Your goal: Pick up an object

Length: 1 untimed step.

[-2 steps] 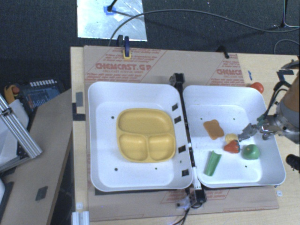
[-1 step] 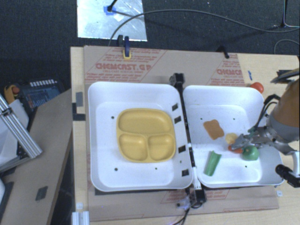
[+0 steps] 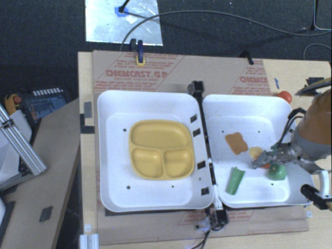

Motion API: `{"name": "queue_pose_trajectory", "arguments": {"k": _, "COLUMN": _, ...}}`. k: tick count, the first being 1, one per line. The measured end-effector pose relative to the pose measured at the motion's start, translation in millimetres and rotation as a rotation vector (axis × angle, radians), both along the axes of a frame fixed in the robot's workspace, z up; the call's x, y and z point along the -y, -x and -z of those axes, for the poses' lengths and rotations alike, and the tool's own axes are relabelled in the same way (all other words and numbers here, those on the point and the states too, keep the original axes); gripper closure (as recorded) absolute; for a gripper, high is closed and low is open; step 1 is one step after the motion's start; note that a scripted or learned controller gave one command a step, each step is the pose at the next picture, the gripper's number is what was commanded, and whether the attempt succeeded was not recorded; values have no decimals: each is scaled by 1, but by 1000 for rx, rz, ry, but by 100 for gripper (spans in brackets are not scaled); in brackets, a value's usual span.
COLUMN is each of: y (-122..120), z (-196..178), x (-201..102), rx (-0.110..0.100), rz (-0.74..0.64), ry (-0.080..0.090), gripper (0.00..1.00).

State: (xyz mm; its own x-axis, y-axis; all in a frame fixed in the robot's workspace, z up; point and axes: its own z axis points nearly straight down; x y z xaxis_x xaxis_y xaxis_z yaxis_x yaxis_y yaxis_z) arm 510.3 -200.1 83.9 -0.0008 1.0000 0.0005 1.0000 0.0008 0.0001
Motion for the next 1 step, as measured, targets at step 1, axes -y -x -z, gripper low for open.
{"name": "queue_pose_trajectory", "arguments": {"k": 1, "y": -1, "z": -12, "x": 1, "rx": 3, "rz": 0, "ry": 2, "gripper": 100}}
